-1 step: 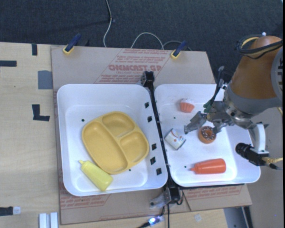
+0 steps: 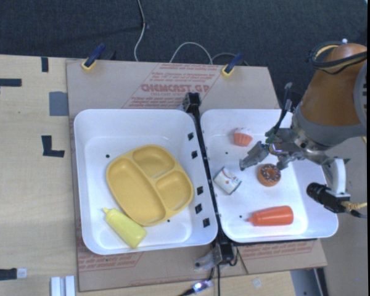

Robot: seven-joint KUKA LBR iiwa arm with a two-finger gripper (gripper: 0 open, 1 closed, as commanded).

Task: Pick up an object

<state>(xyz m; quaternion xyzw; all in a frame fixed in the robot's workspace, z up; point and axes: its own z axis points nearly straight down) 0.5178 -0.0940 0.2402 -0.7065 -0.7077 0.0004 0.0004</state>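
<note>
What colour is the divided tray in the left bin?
Pale yellow, plain. The divided tray shows clearly in the camera view.

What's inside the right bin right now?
The right bin holds a pink cupcake, a small white cup lying tilted, a brown donut and an orange carrot. The gripper hangs over the donut, hiding its upper edge.

1. A brown cardboard sheet (image 2: 172, 85) with red print lies on the worktop (image 2: 24, 165).
2. Two yellow-blue clamps (image 2: 94, 57) hold its far edge.
3. A white cable (image 2: 139, 17) runs over dark carpet (image 2: 246, 11).
</note>
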